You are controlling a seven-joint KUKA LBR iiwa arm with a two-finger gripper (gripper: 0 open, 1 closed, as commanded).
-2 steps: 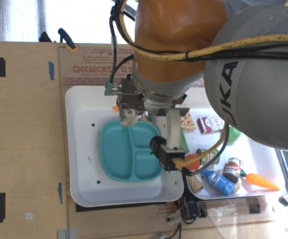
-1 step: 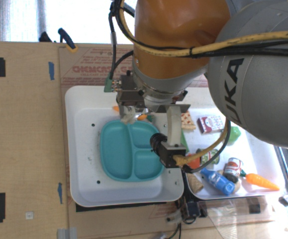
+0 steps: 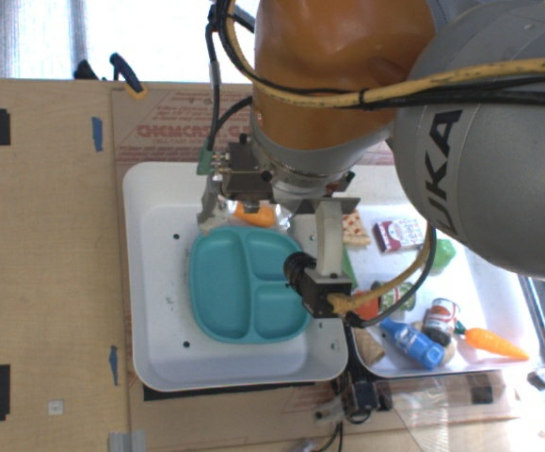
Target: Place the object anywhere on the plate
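A teal plate (image 3: 244, 285) with three compartments is seen lying in the left white bin (image 3: 154, 347). The large grey arm (image 3: 479, 121), with its orange band (image 3: 338, 36), is reached in from the right and covers much of the upper part of the view.

The gripper (image 3: 244, 205) is seen below the wrist, at the far edge of the plate. A small orange object (image 3: 256, 216) is located directly under the gripper body, at the plate's upper rim. Whether it is touching the plate or is lying on the bin floor just beside it cannot be told. It also cannot be told whether the object is held, since the wrist hides most of it.

In the right bin (image 3: 498, 370) several other things are seen. A cracker-like piece (image 3: 354, 229) is placed near the wrist, and a small red and white packet (image 3: 399, 234) is beside it. Something green (image 3: 441, 252) is partly hidden by the arm. Nearer to the front edge a blue bottle (image 3: 413, 343), a small can (image 3: 439, 320) and a toy carrot (image 3: 494, 344) are lying close together. All these are well apart from the plate. Brown cardboard (image 3: 46, 252) is spread to the left of the bins.
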